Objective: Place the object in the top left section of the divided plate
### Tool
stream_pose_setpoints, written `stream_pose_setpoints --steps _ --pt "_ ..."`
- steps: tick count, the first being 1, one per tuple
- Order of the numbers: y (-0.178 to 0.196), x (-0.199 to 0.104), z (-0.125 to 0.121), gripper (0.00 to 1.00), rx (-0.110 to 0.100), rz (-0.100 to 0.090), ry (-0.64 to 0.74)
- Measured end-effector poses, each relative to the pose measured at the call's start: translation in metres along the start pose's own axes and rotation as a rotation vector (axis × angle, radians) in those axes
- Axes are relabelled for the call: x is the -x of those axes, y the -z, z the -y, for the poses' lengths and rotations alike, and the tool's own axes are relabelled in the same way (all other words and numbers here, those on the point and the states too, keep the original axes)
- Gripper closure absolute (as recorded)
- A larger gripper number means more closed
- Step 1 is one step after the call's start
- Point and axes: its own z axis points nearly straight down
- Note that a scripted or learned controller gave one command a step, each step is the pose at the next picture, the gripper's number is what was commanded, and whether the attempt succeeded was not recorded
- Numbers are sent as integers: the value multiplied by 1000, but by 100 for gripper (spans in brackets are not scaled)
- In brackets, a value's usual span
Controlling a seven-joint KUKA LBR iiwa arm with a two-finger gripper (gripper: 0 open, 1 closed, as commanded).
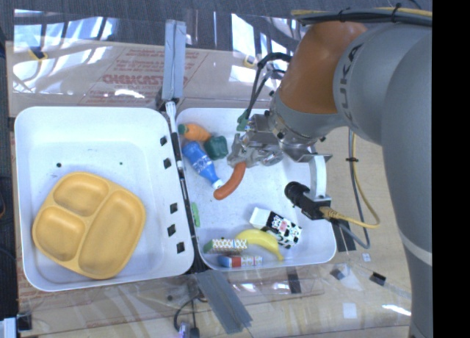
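Counter: two white bins side by side, left bin (29,182) and right bin (323,252)

Left bin: one yellow divided plate (88,224), set toward the near-left corner; three sections, all bare; the top left section (79,191) holds nothing

Right bin, contents:
- sausage (230,181), orange-red, lying at a slant near the middle, its upper end just under the end effector
- blue bottle (200,162), white cap toward the near side, just left of the sausage
- carrot (195,131), at the far-left corner
- green piece (217,145), touching the carrot's right side
- banana (258,241), near the front wall
- cow-pattern toy (283,230), black and white, just right of the banana
- small tube (239,261) and striped item (225,245), along the front wall; too small to identify further

Arm: reaches in from the right; end effector (250,150) low over the right bin, at the upper end of the sausage; whether its fingers are apart or together cannot be told, the metal parts blur together

Task object: judged to be the sausage, given where the end effector sits; it lies on the bin floor, not visibly gripped

Progress: early stage; nothing has reached the plate; grasp unconfirmed; lift, carry across the divider between bins, and release over the top left section all remain
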Motion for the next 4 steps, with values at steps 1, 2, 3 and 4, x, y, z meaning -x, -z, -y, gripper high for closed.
stream_pose_setpoints --steps 1,2,3,4 --pt "-18 -88 39 100 1 2 -215" --pt "-34 -169 49 100 1 2 -281" --pt "-59 -248 87 100 2 4 -258" --pt "5 -229 85 100 5 2 -201"
